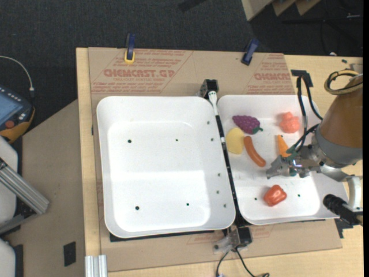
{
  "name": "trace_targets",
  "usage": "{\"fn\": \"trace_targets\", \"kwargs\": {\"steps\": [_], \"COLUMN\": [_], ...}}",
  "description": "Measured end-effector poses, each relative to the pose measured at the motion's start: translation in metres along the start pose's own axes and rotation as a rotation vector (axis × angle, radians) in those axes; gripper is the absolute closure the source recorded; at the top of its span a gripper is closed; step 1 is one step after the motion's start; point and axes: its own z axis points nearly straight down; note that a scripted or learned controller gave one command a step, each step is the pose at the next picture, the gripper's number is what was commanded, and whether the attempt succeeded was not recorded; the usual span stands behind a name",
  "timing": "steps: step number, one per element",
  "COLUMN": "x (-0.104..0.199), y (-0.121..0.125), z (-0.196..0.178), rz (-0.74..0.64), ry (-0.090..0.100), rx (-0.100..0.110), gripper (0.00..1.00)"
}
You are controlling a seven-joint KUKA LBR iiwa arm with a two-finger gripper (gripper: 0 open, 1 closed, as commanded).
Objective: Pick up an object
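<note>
In the right bin (pixel 253 209) lie a purple bunch of grapes (pixel 247 122), a yellow lemon-like piece (pixel 234 141), an orange-red sausage (pixel 254 152), a pink piece (pixel 289 122), a small orange carrot-like piece (pixel 282 145) and a red pepper (pixel 275 195). My gripper (pixel 285 168) hangs low over the right bin's middle, just right of the sausage and above the red pepper. Its dark fingers blur into the wrist, and nothing shows held between them.
The left bin (pixel 115 114) sits beside the right one, with a black divider strip (pixel 222 149) between them. The grey arm with its orange band (pixel 343 120) comes in from the right, with black cables (pixel 304 100) looping above it. Blue clamps hold the cardboard base at the back.
</note>
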Motion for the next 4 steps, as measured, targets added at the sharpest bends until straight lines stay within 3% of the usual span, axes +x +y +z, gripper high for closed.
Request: {"fn": "trace_targets", "kwargs": {"steps": [1,2,3,4], "x": [0.044,0.041,0.117,0.157], "y": [0.051,0.050,0.057,0.068], "z": [0.065,0.051,-0.045,-0.113], "rz": [-0.014,-0.009,-0.018,-0.015], "ry": [-0.001,-0.003,0.001,0.000], "rx": [-0.009,-0.011,-0.019,-0.018], "gripper": [0.00,1.00,1.00,1.00]}}
